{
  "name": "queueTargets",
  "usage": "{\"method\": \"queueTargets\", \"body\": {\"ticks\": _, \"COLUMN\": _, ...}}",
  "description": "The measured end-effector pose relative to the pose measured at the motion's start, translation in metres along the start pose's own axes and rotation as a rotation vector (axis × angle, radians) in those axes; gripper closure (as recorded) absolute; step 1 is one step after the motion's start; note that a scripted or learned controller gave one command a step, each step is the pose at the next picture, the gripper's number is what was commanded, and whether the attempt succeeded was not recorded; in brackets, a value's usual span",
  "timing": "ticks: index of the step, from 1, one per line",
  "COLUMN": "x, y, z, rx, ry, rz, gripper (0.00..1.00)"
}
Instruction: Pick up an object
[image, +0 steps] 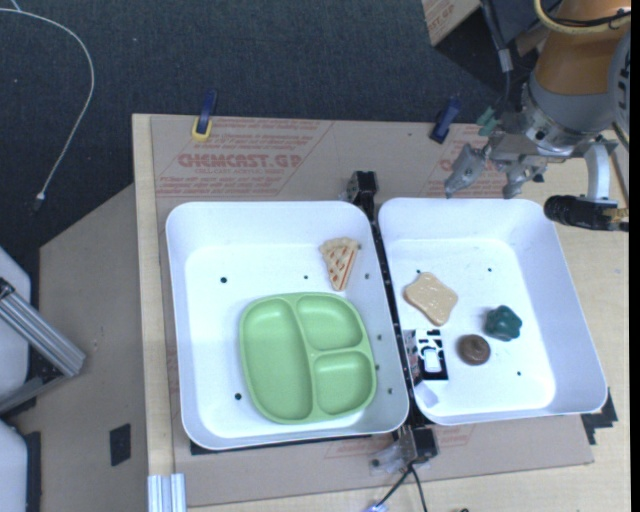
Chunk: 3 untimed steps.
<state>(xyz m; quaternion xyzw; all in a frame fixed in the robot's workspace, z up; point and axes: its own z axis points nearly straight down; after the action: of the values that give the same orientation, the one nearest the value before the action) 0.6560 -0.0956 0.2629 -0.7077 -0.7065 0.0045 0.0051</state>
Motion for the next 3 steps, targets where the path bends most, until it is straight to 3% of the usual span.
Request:
{"method": "queueTargets", "body": {"ticks": 1, "x": 0.000, "y": 0.002, "z": -0.008, "rx": -0.014, "ry": -0.001, "rz": -0.002, "gripper": 0.00}}
{"method": "queueTargets", "body": {"ticks": 2, "x": 0.006, "y": 0.004, "z": 0.055, "rx": -0.005, "ry": 0.000, "rz": -0.003, "gripper": 0.00}}
{"method": "queueTargets", "body": {"ticks": 3, "x": -0.004, "y": 0.003, "z": 0.104, "rx": -0.011, "ry": -0.001, "rz": -0.001, "gripper": 0.00}}
